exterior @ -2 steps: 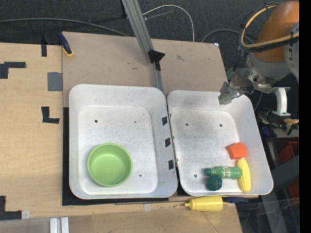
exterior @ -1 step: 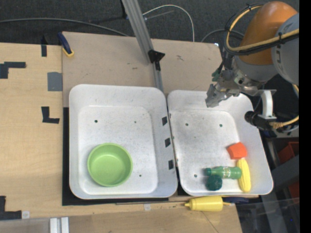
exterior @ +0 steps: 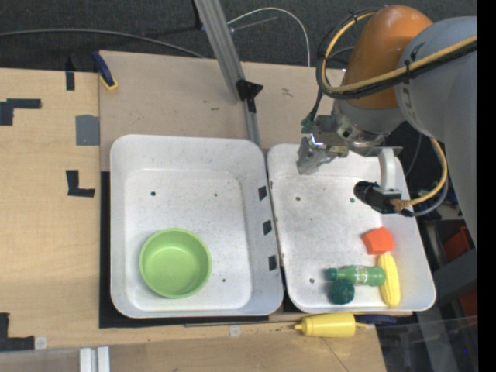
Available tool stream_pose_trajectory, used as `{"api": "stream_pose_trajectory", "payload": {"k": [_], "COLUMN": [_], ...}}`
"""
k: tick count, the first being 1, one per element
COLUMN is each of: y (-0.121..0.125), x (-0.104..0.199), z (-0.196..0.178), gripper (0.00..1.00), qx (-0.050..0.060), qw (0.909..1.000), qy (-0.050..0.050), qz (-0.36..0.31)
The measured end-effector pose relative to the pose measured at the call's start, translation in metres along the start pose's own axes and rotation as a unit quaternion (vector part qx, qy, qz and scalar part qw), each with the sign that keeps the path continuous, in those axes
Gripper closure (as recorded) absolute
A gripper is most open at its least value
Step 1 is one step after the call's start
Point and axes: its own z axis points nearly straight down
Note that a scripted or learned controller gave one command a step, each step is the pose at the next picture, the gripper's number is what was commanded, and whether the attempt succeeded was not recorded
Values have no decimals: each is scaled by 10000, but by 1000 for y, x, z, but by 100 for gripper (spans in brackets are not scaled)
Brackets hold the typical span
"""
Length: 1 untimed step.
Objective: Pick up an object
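Looking down at the bench, there are two shallow white bins sitting side by side. The left bin (exterior: 124, 169) has just a lime green bowl (exterior: 175, 263) in it, sitting upright near the front left corner. The right bin (exterior: 310, 215) is where the loose stuff is, all bunched toward the front right corner: an orange block (exterior: 378, 241), a yellow banana-shaped thing (exterior: 390, 278) just below it, a green bottle (exterior: 356, 275) lying on its side with its end right against the banana thing, and a darker green lump (exterior: 340, 291) touching the underside of the bottle. A yellow bottle-looking item (exterior: 328, 325) lies outside the bins, on the bench just past the front edge of the right bin.

The arm comes in from the right, big grey body with the orange band up top and yellow cables looping around it. The gripper (exterior: 314, 160) hangs over the back left corner of the right bin, well apart from the pile of objects. Nothing I can see sits between its tips, but honestly I can't tell if it's spread or pinched together, it's just a dark metallic blur from here.

There's also a grey metal pole (exterior: 221, 41) slanting across the back of the bench, and some dark tape marks (exterior: 76, 183) on the wood to the left.
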Motion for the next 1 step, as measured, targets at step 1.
{"api": "stream_pose_trajectory", "payload": {"k": [1], "y": [-4], "x": [60], "z": [10], "gripper": [100], "qx": [7], "qw": [10000], "qy": [0], "qz": [-2]}}
